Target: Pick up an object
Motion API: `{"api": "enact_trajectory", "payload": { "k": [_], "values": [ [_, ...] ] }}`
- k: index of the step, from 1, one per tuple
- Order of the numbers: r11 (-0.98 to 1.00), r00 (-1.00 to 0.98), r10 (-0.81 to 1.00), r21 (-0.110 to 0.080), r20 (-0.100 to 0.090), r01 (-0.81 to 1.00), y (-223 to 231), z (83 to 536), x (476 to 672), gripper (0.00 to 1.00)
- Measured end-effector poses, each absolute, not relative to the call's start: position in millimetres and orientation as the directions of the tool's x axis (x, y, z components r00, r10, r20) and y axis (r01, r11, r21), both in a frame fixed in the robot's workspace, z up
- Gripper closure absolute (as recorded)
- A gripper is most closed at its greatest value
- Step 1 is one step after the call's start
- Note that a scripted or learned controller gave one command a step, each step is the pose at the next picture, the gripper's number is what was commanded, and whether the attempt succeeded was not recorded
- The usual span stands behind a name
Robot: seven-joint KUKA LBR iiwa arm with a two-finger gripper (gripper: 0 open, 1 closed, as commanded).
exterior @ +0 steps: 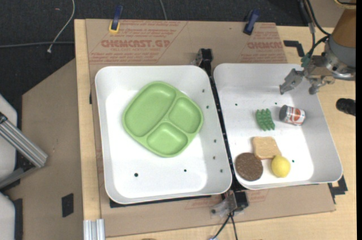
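Two fingers of the claw (pixel 300 81) stand spread apart with nothing between them, poised over the upper right part of the right bin (pixel 243 86). Just below the claw in that bin lies a small can (pixel 292 115) on its side, with a green studded block (pixel 264 119) beside it to the left. Farther below sit a tan square piece (pixel 265 146), a brown round disc (pixel 249 166) and a yellow lemon (pixel 280 166). Well left of the claw, the left bin (pixel 113 176) holds a green divided plate (pixel 163 118).
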State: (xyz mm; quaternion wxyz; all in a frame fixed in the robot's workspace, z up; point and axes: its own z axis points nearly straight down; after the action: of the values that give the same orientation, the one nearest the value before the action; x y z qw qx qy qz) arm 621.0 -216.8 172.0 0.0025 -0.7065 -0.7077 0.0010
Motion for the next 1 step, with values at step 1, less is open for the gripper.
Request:
{"api": "enact_trajectory", "payload": {
  "k": [1],
  "values": [
    [0.0, 0.0, 1.0, -0.007, 0.003, 1.0, -217.2, 110.0, 614.9, 0.0]
  ]
}}
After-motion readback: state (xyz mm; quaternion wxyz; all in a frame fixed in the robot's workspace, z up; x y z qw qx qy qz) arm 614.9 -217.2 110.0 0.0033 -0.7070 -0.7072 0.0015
